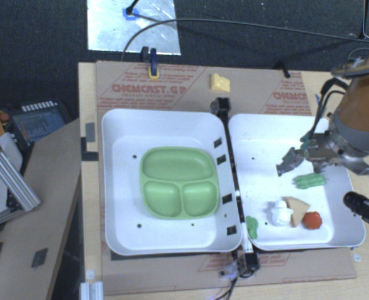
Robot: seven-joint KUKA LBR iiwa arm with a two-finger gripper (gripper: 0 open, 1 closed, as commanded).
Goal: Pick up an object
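Note:
My gripper [288, 162] hangs over the right bin [259, 136], reaching in from the right, its dark fingers pointing left with nothing visible between them. Just right of and below the fingertips lies a green ridged toy [309, 180]. Nearer the front of the bin sit a white figure [281, 213], a tan wedge [296, 204] and a small red ball [312, 220]. A small green piece [252, 226] lies at the bin's front left corner.
The left bin [119, 167] holds a green divided plate [177, 182]. A yellow block [220, 82] rests on the cardboard behind the bins. A black divider strip [228, 167] runs between the bins. Cables and a clamp lie at the back.

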